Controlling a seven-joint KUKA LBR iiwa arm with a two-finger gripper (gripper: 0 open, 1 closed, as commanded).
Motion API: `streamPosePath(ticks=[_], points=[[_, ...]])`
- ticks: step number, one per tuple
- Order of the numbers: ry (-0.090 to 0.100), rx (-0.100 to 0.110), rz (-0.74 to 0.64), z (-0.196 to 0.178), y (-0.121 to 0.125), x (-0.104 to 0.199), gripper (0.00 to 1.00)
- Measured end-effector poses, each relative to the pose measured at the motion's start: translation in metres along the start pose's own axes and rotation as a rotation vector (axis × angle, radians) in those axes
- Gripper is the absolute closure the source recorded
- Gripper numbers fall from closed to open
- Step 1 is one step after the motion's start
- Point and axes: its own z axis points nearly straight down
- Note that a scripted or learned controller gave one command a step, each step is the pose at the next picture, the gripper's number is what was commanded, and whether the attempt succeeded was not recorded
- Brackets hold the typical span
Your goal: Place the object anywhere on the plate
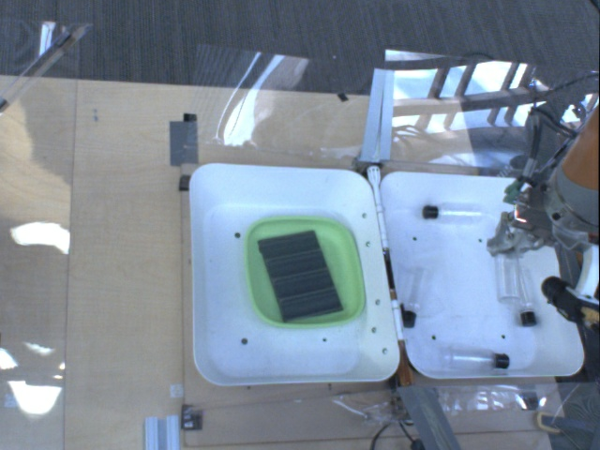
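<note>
From my remote station I see the dark grey ribbed rectangular block (299,275) already lying flat on the lime-green square plastic plate with rounded corners (257,284), turned a little off the plate's edges. The plate sits in the middle of the left shallow white bin (216,345), whose surface looks smooth and glossy.

In the right shallow white bin (441,331) I count several clear plastic tubes with black caps: one near the far edge (450,214), one by the near edge (476,357), one against the dividing wall (411,298), and one upright-looking tube toward the right (513,284).

The metal two-finger gripper (511,237) hangs over the right bin's right side, just above that last tube. The bench is pale wood-grain laminate (103,251), with glare patches across it.
</note>
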Motion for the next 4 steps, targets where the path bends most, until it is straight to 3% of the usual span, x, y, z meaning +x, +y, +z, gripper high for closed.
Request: streamPosePath(ticks=[1, 2, 3, 4], points=[[0.000, 0.000, 0.000, 0.000, 0.000, 0.000, 0.00], [0.000, -0.004, 0.084, -0.082, -0.025, -0.045, 0.00], [-0.001, -0.006, 0.226, -0.153, -0.024, -0.048, 0.00], [0.000, -0.001, 0.306, -0.137, -0.024, -0.050, 0.00]])
